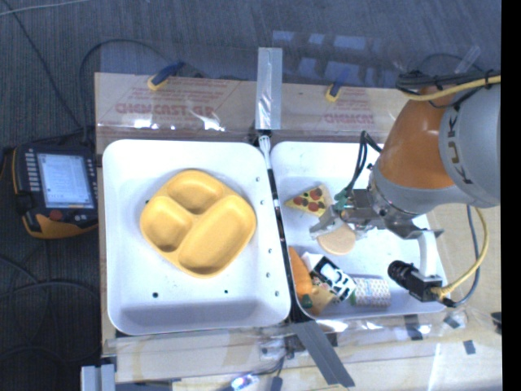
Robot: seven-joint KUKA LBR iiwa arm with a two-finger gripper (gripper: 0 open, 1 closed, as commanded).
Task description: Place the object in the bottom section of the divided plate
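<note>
Plate point(198, 221): yellow, divided into three sections, sitting near the middle of the left bin point(122, 300); all three sections are showing bare yellow.

Left bin: white, shallow, lying on the left half of the table point(122, 104), touching the right bin point(366, 149) along its inner wall.

Right bin: white, shallow, lying on the right half of the table and carrying the loose items listed below.

Pizza slice point(310, 199): toy, red toppings, lying toward the right bin's left edge, nearer the far wall.

Tan disc point(337, 240): flat and round, lying near the bin's middle, just under the jaws point(342, 215).

Carrot point(299, 272): orange, lying along the bin's left edge toward the near left corner.

Black-and-white item point(335, 278): lying beside the carrot, near the bin's front edge; its kind cannot be told.

Grey mesh item point(370, 292): lying just right of the black-and-white item, along the front edge.

Arm point(444, 149): grey with an orange band, reaching in from the right over the right bin.

Jaws: hanging over the bin's middle, between the pizza slice and the tan disc; whether they are released or clenched cannot be told, and nothing is visibly sitting between them.

Pendant point(55, 187): handheld, lit screen, resting off the table's left edge.
</note>
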